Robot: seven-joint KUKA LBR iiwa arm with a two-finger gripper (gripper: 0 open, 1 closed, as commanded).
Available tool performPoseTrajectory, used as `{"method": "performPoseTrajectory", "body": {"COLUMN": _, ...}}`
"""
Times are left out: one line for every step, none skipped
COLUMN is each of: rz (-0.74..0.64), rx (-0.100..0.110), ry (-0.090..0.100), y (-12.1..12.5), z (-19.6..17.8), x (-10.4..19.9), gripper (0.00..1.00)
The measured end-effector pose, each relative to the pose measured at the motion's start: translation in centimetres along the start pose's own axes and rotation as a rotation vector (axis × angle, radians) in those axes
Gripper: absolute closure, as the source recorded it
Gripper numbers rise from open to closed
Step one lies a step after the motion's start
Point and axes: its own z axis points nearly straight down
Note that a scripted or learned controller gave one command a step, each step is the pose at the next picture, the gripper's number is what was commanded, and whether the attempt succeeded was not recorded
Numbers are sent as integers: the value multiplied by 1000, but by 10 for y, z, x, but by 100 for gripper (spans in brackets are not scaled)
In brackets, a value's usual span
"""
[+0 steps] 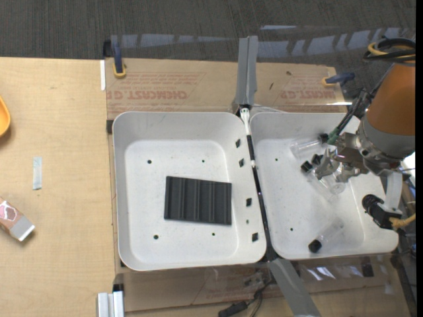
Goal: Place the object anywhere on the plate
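— Camera view first: where does the grey arm with the orange band (394, 104) stand?

— It reaches in from the right, over the right shallow white bin (284, 240). Its tool (330, 167) hangs low above the middle of that bin.

— Is the tool shut or apart?

— I cannot tell; the metal parts blur together with something clear beneath them.

— What lies in that bin?

— Clear plastic pieces with black caps. One small clear bottle with a black cap (324, 238) lies on its side near the front edge. Another clear piece (304, 148) lies just left of the tool, toward the back. Whether the tool touches any of them is unclear.

— And the plate?

— The dark grey ribbed rectangular plate (198, 201) lies flat in the middle of the left shallow white bin (132, 243), well apart from the tool, with nothing on it.

— Anything else on the table (53, 243)?

— On the tan wood at the left: an orange rim (3, 116) at the edge, a small pale strip (37, 173), and a white-and-pink block (14, 220) nearer the front.
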Motion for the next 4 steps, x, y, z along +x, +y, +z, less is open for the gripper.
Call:
{"method": "performPoseTrajectory", "body": {"rz": -267, "rx": 0, "ry": 0, "y": -36, "z": -21, "x": 85, "gripper": 100}}
{"method": "performPoseTrajectory", "body": {"rz": -359, "rx": -1, "ry": -2, "y": -49, "z": -44, "x": 171, "gripper": 100}}
{"method": "performPoseTrajectory", "body": {"rz": -316, "rx": 1, "ry": -2, "y": -92, "z": 23, "x": 230, "gripper": 100}}
{"method": "performPoseTrajectory", "body": {"rz": -157, "rx": -1, "ry": -4, "y": -111, "z": -17, "x": 297, "gripper": 100}}
